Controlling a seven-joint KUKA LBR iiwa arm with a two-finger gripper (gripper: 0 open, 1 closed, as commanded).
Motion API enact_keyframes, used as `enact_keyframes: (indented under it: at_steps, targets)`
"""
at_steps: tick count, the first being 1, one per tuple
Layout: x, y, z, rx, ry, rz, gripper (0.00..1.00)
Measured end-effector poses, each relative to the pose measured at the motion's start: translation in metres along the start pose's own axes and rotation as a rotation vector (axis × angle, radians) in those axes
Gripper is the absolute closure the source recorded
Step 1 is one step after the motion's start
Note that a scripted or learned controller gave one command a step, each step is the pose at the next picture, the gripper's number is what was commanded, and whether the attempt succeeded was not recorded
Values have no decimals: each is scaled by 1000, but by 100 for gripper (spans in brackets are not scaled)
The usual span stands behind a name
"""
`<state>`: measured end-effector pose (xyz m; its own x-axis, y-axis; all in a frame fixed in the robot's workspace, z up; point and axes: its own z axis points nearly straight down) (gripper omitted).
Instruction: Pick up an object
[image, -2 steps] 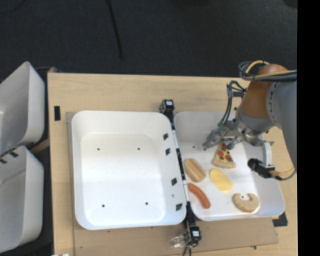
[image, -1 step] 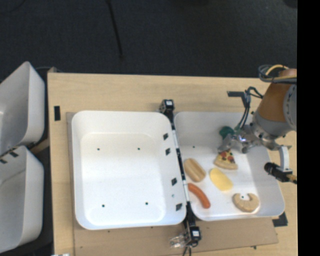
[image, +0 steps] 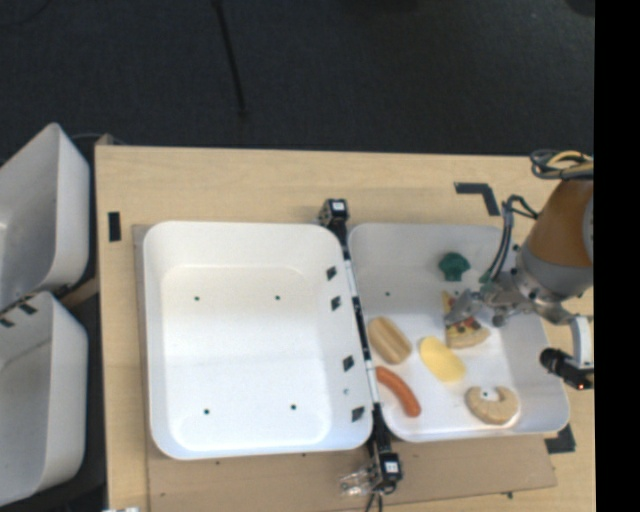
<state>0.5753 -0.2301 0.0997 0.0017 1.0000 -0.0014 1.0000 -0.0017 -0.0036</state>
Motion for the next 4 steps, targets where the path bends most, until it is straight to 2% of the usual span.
enact_keyframes:
  at_steps: [1,2,3,4]
  targets:
    - [0,3,-10,-5,0,0,100]
    - [68,-20,-9,-25,-10,-4,100]
    - [66,-19,-18,-24,-7,2,100]
    - [66,-20,-18,-23,-7,4,0]
